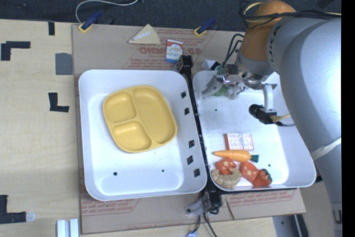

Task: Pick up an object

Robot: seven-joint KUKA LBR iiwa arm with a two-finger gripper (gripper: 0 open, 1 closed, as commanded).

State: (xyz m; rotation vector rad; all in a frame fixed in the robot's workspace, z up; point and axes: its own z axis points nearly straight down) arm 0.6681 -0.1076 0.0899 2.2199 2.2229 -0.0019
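Cardboard-topped bench [111,47]: yellow tray [139,117] in left bin [91,136], carrot [232,155] in right bin [288,161]; claw [217,87] state unclear

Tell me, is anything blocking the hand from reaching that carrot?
Nothing visible does. The hand sits at the far end of the right bin; only bare bin floor lies between it and the carrot.

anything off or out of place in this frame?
Two items lie outside the bins, on the cardboard behind them: a small red-and-white carton and a tan wedge. In the left bin the yellow tray sits askew to the walls. The toy food is bunched in the right bin's near corner. Nothing looks spilled or damaged.
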